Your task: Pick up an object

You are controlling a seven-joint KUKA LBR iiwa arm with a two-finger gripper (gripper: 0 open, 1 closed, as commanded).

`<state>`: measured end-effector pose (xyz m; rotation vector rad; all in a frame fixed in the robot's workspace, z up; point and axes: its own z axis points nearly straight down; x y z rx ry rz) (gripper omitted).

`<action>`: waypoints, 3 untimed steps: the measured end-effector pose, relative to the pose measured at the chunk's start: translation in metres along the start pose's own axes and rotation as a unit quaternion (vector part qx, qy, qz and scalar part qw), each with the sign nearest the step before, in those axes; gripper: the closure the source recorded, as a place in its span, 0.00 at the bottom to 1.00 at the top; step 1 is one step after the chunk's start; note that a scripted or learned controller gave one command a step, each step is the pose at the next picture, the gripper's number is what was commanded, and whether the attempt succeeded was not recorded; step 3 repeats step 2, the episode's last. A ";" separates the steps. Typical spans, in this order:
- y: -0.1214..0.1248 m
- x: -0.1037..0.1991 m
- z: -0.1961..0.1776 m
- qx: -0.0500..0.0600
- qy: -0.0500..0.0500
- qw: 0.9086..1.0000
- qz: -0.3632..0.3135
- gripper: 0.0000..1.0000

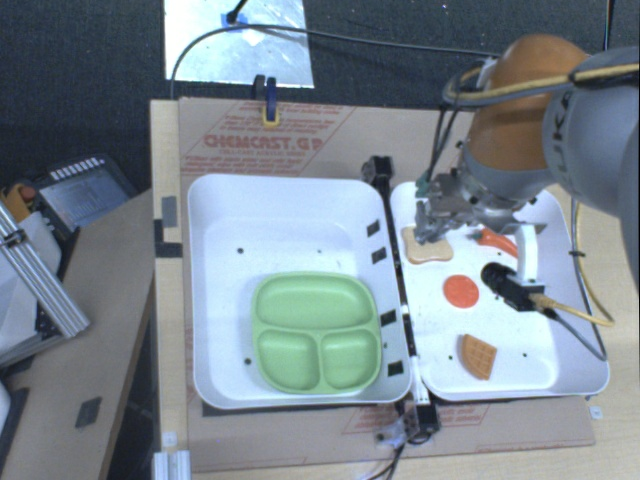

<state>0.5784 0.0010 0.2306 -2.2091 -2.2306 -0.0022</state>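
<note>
- Two white bins: left bin (215, 218) holds one green divided plate (315, 330).
- Right bin (570, 368) holds four toy foods: bone-shaped biscuit (428, 252), red disc (461, 291), waffle piece (478, 355), orange piece (497, 240).
- One hand (432, 230) directly over the biscuit; grip state cannot be told.

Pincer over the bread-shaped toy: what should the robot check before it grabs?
1. Pincer above the tan bread-shaped toy: ok.
2. Toy between the pincer's tips: cannot tell.
3. Toy lies inside the right bin: ok.
4. Red disc apart from the toy: ok.
5. Waffle piece well away: ok.
6. Green divided tray sits in the left bin, out of the way: ok.
</note>
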 end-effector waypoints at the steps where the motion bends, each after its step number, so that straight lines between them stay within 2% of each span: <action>1: -0.013 0.056 -0.008 -0.001 0.000 1.000 0.000 1.00; 2: -0.016 0.110 -0.009 -0.001 0.000 1.000 0.000 1.00; 3: -0.016 0.110 -0.009 -0.001 0.000 1.000 0.000 1.00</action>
